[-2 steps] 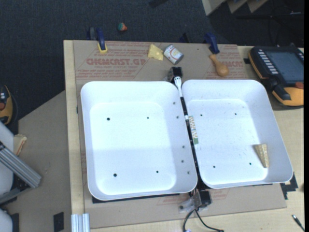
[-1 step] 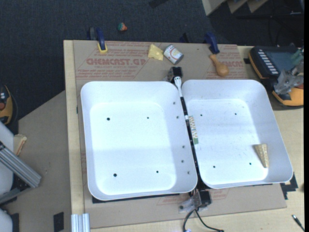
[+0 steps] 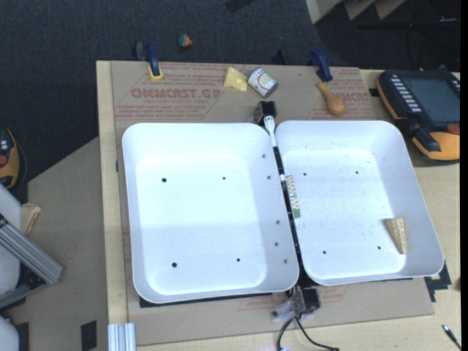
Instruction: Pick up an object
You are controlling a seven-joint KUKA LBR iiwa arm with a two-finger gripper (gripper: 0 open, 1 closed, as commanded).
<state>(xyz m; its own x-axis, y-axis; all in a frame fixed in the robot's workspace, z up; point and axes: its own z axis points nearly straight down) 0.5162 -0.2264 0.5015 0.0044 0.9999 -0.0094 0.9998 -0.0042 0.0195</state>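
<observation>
A small tan cone-shaped object (image 3: 397, 233) lies in the right bin (image 3: 351, 145), near its right wall and toward the front. Along that bin's left wall rests a thin yellow-green strip (image 3: 292, 196), close to the seam between the bins. The left bin (image 3: 197, 145) sits beside it with several dark dots on its floor.
Behind the bins on the brown board lie a yellow wedge (image 3: 235, 80), a small grey-and-white cylinder (image 3: 262, 82) and a wooden pear-shaped piece (image 3: 333, 100). Two blue clamps (image 3: 153, 58) hold the board's back edge. A black and orange pendant (image 3: 428, 108) sits at the right.
</observation>
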